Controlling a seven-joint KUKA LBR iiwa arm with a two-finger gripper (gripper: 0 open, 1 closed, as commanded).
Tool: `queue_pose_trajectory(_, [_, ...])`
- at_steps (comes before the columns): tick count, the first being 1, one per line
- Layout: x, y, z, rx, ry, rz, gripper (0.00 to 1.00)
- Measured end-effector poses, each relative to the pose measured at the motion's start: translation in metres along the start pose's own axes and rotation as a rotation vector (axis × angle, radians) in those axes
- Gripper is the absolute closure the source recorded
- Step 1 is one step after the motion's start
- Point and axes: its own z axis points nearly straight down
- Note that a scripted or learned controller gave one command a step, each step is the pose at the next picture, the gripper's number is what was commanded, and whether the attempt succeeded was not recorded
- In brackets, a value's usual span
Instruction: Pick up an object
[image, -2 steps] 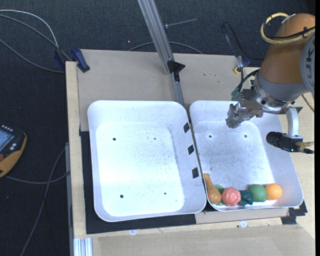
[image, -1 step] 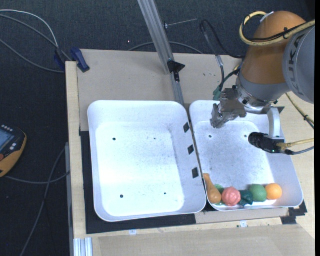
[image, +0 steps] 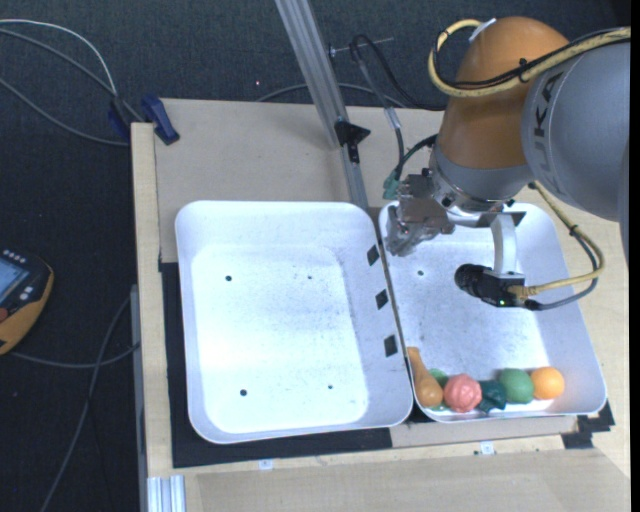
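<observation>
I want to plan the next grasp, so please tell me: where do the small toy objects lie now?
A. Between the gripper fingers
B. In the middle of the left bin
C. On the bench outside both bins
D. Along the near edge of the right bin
D: the toy objects lie in a row along the near edge of the right bin, below the gripper.

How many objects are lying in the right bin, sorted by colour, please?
Along the near wall of the right bin:
Orange: 2, the carrot-shaped piece and the round ball
Pink: 1, the pink ball
Green: 1, the green ball
Teal: 1, partly hidden
Total: 5
</observation>
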Motion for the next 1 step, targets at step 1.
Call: queue_pose_trajectory(1, [0.0517,-0.0095,-0.0023,0.001,0.0,0.0,1.0])
